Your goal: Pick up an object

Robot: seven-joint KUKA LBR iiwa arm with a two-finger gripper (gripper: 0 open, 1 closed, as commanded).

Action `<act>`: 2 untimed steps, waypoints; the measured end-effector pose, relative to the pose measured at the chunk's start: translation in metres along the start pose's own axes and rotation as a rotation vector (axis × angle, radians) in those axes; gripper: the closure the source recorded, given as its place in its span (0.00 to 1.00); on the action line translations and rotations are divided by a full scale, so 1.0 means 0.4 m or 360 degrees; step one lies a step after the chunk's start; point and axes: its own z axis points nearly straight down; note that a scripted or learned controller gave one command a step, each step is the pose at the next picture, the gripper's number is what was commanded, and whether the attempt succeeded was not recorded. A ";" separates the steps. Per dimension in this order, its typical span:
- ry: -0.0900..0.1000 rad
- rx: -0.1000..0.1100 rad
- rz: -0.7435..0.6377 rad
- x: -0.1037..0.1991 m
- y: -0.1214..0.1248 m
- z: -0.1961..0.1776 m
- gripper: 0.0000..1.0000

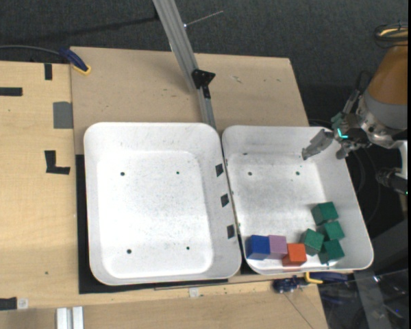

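Looking down at a slant on a wooden bench (151, 81) bearing two shallow white bins side by side. Left bin (96, 204): nothing in it but a speckled floor with four small dark dots near its corners.

Right bin (274, 139): all contents crowded into the near right corner. Along the near wall, a row from left to right: blue block (258, 245), lilac block (277, 245), orange block (296, 253), each touching its neighbour. Right of these, a cluster of four green blocks (327, 233) running up the right wall, tilted at odd angles and touching one another; the lowest rests against the corner. The rest of the bin floor is bare.

Arm (390, 88) at the right edge, orange band visible above the grey wrist. Gripper (327, 141) sits over the far right corner of the right bin, well apart from the blocks. One grey finger (317, 144) points left and down over the rim; a dark part lies just beside it to the right, with a small teal light between. How far the fingers stand apart cannot be told from this angle; nothing is seen held between them.

A metal rail (180, 40) runs diagonally from the top edge down to the gap between the bins. Black clips (224, 199) sit along that gap.
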 end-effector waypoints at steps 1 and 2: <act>0.0003 0.0010 0.0001 0.005 -0.020 0.155 0.00; 0.0003 0.0009 0.0001 0.008 -0.025 0.292 0.00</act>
